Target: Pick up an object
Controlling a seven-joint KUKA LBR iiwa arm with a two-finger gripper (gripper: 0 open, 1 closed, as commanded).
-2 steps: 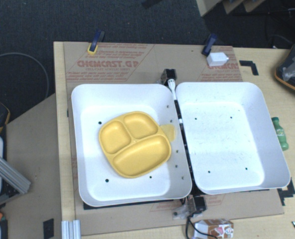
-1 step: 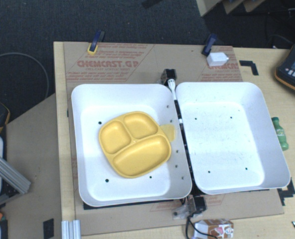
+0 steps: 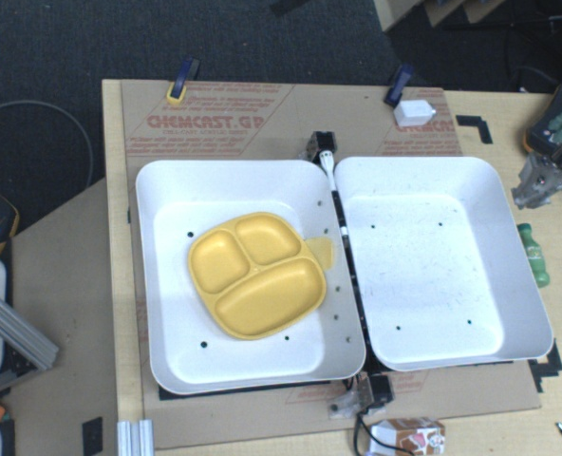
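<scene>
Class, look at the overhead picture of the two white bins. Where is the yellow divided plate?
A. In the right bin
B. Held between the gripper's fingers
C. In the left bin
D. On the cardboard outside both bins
C: the yellow divided plate lies flat on the floor of the left bin, while the gripper is off at the picture's right edge, beyond the right bin.

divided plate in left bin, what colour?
Yellow: the plate, seen in the camera view.

arm: at right edge, mid-height | pincer (image 3: 537, 190): pointing down-left | fingers: state unclear
</scene>
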